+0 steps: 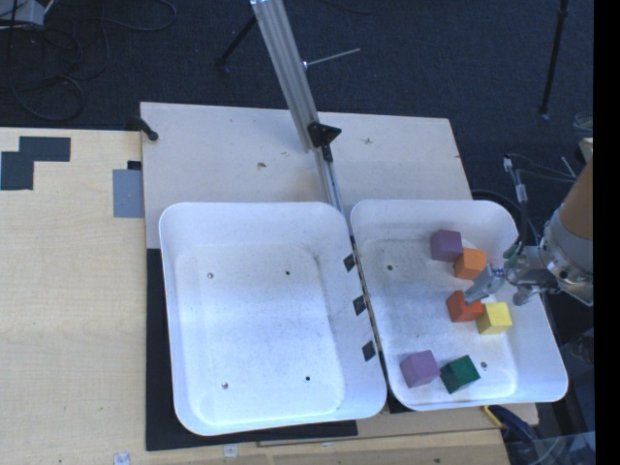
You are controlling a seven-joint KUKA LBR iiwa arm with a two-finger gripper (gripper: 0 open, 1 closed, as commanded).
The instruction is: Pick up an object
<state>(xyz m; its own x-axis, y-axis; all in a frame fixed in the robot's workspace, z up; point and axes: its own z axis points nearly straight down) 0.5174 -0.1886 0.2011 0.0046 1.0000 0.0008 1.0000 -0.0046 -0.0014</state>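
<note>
Gripper (475,294) touches red block (459,306) (right bin (387,231)).

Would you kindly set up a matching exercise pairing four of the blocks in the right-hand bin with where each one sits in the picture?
Things:
1. green block
2. yellow block
3. orange block
4. red block

Places:
A. just right of the upper purple block
B. by the bin's near edge, right of the lower purple block
C. at the tip of the gripper
D. just right of the red block

Pairs: 1-B, 2-D, 3-A, 4-C
</note>
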